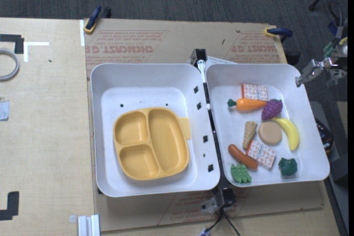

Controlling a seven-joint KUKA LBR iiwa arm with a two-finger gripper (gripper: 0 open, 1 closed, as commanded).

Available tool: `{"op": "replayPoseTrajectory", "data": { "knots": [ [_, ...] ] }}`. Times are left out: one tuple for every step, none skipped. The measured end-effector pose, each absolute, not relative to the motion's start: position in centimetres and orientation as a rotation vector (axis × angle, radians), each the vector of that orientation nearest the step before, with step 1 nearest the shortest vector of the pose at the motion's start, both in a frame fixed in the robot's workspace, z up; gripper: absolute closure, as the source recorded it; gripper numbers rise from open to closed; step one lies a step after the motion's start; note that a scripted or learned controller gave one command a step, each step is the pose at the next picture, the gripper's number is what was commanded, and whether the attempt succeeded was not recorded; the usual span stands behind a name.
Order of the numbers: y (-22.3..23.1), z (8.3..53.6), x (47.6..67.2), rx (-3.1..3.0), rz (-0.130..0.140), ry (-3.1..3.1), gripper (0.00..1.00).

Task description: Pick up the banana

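Dark carpet lies beyond the tabletop [44,119], where two white bins sit side by side on cardboard. Inside the right bin [312,119] the banana [290,132] lies near the right wall, just beside a round biscuit [270,133] and purple grapes [271,109]. At the far right, the tool [310,72] hovers beyond the bin's far corner; whether it is released or clenched, I cannot tell. A yellow divided plate [150,142] rests inside the left bin [105,119].

The robot's slim silver-grey metal gripper [313,71] appeared as a cluster of thin, shiny, angular pieces, pale on their lit faces and dark along their shadowed edges. Just behind it sat a small whitish wrist block [338,48] carrying touches of green and blue. These were too small and blurred to tell whether they were markings, fittings or wiring. Finer details were likewise too small to make out.
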State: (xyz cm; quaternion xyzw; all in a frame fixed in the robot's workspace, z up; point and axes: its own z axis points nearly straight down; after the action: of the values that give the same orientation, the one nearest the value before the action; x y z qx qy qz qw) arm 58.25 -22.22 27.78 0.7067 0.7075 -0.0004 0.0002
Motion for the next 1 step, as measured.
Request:
{"op": "replayPoseTrajectory", "data": {
  "knots": [
    [-22.07,13.56,57.83,2.175,0.024,2.230,0.00]
  ]
}}
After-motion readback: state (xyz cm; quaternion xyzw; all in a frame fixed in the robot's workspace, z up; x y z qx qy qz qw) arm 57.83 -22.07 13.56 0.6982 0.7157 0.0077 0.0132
